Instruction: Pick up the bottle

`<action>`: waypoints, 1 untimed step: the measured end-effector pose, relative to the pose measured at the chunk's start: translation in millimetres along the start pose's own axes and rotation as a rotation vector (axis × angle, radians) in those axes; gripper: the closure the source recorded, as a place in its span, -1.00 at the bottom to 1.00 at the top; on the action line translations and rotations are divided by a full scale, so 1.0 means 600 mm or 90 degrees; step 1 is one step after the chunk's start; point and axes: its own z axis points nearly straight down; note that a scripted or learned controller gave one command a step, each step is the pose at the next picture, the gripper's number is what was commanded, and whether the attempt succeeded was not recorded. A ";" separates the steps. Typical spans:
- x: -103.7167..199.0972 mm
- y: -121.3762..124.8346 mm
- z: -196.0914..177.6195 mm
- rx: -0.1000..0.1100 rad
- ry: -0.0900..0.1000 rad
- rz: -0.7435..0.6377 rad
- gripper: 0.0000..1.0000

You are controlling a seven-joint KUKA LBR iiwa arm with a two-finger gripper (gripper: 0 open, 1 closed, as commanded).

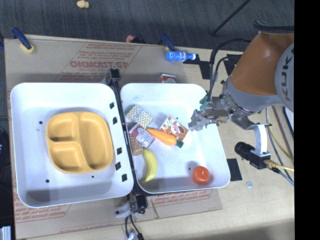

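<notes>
One fixed camera looks down at a slant on the bench (240, 204), far enough back to take in both white bins: the left bin (20, 134) and right bin (212, 149) side by side. Dark floor (150, 9) lies along the top; the arm (260, 69) enters from the right.

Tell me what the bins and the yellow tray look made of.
Bins: probably moulded plastic. They are plain white, smooth, with rounded corners and a slight sheen.
Tray: likely plastic too. It is one even yellow, with three soft-edged compartments formed in one piece and a mostly matte surface. Melamine cannot be ruled out from this view.
</notes>
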 end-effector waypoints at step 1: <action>-0.003 -0.051 0.079 -0.002 -0.001 -0.066 1.00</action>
